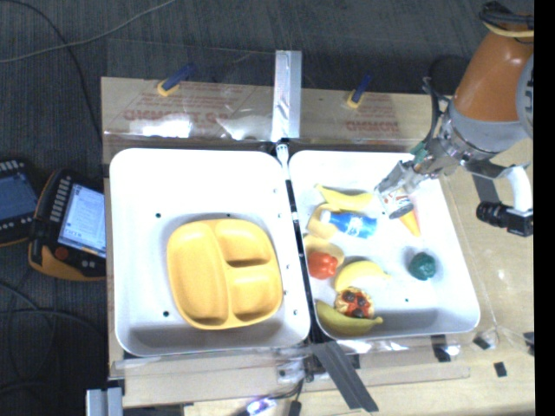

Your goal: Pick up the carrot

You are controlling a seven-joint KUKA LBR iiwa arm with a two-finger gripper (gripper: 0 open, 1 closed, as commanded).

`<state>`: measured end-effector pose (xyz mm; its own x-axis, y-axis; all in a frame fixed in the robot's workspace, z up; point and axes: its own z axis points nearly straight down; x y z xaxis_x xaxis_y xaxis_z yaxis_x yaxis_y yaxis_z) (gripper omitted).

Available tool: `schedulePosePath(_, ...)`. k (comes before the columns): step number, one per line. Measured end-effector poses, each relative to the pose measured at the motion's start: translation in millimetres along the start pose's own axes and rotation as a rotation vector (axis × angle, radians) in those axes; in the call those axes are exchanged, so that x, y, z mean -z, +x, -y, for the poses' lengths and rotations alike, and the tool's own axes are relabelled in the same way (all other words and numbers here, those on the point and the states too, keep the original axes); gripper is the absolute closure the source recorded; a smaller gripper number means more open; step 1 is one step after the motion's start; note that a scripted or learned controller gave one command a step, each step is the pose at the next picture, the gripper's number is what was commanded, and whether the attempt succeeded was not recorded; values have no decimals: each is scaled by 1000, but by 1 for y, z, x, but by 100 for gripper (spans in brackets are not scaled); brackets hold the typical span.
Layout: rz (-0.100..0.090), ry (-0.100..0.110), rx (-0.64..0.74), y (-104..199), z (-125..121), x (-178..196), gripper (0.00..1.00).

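**Q:** Where does the carrot lie?

**A:** The orange carrot (409, 221) rests in the right bin (460, 271), near its far right side, point toward the camera. The gripper (397, 199) hangs directly above the carrot's upper end, touching or nearly so.

**Q:** Is the gripper gripping it?

**A:** Cannot tell; the view leaves its state unclear.

**Q:** What else is in that bin?

**A:** A blue-and-white bottle (347, 224) on its side just left of the carrot, a green ball (422, 265) below it, a red tomato (322, 264), and a banana (347, 321) near the front wall.

**Q:** And the left bin (139, 198)?

**A:** A yellow divided plate (225, 271).
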<state>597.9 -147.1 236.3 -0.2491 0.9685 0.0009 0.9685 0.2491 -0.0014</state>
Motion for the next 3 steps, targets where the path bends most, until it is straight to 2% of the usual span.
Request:
schedulePosePath(1,1,0,322,14,25,-36,100)
schedulePosePath(2,1,-2,336,-10,9,-19,100)
schedulePosePath(3,0,-4,655,5,15,-134,100)
